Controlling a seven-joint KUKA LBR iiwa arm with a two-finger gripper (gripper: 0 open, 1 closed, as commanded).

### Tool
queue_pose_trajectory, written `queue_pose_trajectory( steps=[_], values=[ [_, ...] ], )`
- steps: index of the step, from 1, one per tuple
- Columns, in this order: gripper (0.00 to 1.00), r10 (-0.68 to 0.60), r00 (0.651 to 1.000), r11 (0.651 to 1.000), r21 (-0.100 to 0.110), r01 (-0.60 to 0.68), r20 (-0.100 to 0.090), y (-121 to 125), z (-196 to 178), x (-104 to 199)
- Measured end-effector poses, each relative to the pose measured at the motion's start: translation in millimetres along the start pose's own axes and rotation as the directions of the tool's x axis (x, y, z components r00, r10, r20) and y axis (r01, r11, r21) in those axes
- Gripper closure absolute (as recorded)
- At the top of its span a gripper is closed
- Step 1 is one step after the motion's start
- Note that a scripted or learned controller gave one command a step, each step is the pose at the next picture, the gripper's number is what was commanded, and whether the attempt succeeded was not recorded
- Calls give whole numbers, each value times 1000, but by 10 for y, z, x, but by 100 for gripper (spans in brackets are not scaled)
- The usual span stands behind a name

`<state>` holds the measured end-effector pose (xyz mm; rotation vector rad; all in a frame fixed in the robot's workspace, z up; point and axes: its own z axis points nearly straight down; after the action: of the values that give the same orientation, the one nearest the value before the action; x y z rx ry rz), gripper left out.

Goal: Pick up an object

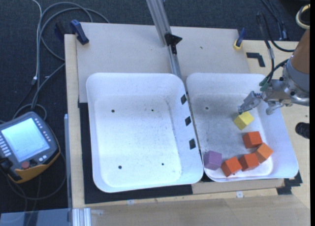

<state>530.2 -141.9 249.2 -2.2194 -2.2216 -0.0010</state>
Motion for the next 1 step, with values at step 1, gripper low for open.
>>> queue_pose_trajectory(
  steps=[1],
  values=[
    [0, 2, 1000, 1000, 8, -2, -1, 169, 1542, -415]
  ],
)
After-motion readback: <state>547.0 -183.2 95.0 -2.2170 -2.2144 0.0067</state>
